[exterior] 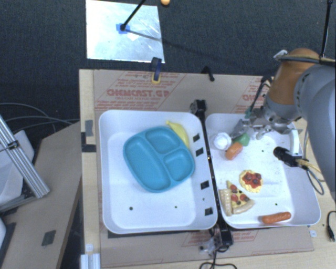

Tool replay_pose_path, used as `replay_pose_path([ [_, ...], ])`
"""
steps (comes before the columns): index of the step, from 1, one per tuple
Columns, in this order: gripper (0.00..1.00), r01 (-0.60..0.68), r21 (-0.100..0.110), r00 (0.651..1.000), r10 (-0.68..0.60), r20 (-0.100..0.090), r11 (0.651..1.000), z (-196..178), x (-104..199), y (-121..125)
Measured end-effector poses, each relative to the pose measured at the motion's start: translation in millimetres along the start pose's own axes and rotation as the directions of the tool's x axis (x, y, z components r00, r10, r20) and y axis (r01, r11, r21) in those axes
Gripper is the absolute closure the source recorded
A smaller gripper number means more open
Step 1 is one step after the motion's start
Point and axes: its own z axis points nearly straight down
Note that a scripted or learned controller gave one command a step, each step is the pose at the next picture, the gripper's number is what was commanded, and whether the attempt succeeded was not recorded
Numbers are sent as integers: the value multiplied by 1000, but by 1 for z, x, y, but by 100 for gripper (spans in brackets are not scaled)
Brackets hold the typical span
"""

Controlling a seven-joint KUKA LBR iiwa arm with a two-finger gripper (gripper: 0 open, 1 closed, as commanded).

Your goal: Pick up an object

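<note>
Nearest you, low in the frame, the left bin (113, 210) holds a blue divided plate (158, 157) with a banana (180, 131) at its upper edge. Right of it, the right bin (299, 205) carries a pizza slice (235, 198), tart (251, 180), sausage (275, 217), white cup (221, 141) and carrot (235, 149). Your gripper (242, 130) hangs just above the carrot; whether it grips anything, you cannot tell.

The yellow banana (179, 132) is largely covered by the blue divided plate (159, 158), with only a strip shown past the plate's upper right rim. The arm (310, 79) is cut off by the right edge. Beside the carrot (234, 149), the jaws are too small and shadowed for their state to be told. The orange ball (165, 2), above the plate, is clipped by the top edge.
</note>
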Motion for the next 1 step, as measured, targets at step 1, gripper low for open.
replay_pose_path([
  [1, 100, 0, -14, 1000, 0, 6, 1000, -21, -4, 3],
])
